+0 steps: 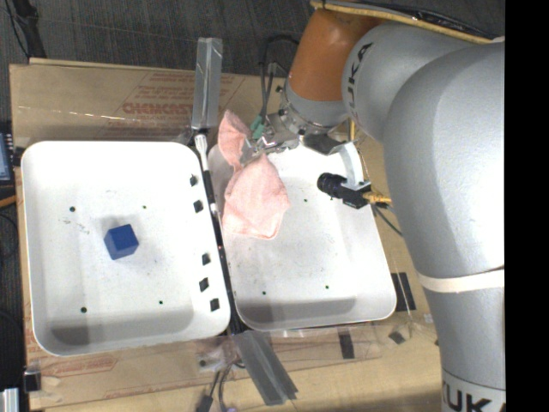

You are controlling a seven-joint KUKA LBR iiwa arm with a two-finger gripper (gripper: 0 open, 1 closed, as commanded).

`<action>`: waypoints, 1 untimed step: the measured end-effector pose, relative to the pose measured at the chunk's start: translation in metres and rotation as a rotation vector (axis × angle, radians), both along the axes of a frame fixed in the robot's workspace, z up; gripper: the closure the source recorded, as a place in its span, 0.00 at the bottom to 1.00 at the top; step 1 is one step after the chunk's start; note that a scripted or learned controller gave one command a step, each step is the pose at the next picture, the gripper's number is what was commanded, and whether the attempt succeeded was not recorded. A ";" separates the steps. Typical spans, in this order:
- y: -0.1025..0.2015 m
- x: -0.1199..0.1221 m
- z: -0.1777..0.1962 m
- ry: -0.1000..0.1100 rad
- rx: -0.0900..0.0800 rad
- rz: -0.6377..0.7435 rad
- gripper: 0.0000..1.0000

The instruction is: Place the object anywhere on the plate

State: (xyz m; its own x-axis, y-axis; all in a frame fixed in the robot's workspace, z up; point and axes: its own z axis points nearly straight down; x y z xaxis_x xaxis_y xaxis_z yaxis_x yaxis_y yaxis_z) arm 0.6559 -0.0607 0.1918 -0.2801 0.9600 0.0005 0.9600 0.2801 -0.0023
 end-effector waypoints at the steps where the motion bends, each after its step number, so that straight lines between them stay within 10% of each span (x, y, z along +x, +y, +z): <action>1: 0.001 0.000 0.039 0.000 0.000 0.006 1.00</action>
